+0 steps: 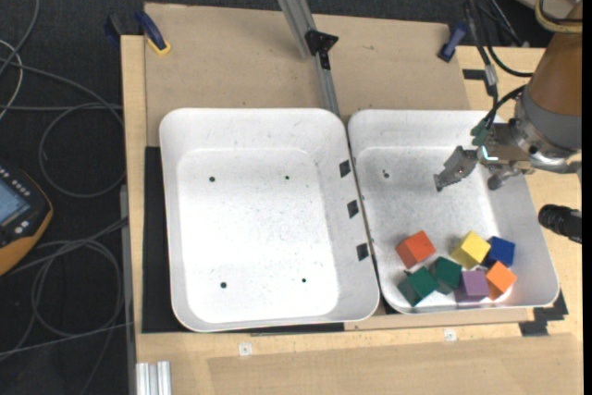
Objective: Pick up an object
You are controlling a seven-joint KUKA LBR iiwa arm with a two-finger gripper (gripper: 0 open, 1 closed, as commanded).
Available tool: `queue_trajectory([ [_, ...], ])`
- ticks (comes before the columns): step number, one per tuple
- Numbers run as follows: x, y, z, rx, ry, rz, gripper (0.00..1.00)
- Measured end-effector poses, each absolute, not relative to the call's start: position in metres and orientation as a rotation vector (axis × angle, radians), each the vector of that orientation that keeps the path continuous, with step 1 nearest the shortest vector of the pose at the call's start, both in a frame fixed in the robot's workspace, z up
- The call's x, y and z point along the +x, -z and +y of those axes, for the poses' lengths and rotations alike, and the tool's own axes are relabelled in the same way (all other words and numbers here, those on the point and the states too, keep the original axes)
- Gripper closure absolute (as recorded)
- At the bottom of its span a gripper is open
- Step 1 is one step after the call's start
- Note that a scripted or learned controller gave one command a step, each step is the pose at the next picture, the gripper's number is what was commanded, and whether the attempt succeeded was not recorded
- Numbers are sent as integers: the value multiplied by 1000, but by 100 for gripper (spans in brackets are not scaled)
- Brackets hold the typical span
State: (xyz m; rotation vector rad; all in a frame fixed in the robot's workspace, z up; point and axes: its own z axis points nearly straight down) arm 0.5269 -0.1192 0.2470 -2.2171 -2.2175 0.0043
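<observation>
Wooden bench point(240, 60), right white bin point(407, 143): jaws spread open, holding nothing, above the clustered blocks point(458, 268).

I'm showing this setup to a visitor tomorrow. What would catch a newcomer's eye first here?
Most striking is the cluster of coloured blocks crowded into the near corner of the right bin: orange, yellow, blue, green and purple. Next comes the gripper, which hangs over that bin's far half, apart from the blocks. The left bin is a broad white expanse beside it.
</observation>
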Motion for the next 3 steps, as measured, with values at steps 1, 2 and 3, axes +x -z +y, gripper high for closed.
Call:
queue_trajectory([
  [1,528,-249,-119,-2220,1,-2221,0],
  [2,522,-204,-123,-2218,-5,-2217,0],
  [3,516,-142,-120,-2216,-6,-2215,0],
])
